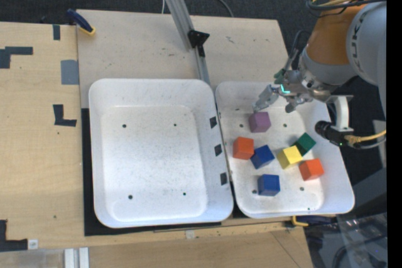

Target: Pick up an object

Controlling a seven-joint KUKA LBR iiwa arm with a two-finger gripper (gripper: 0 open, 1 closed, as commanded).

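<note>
Camera view shows the gripper over the right bin, at that bin's 12 o'clock side. Its two fingers are spread apart and pinch nothing. A purple cube sits just beside the gripper, at its 7 o'clock. Lower down are an orange cube, two blue cubes, a yellow cube, a green cube and a red-orange cube. The left bin lies at 9 o'clock.

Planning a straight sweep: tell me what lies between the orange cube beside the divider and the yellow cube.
In the camera view, one blue cube sits between the orange cube and the yellow cube.
</note>
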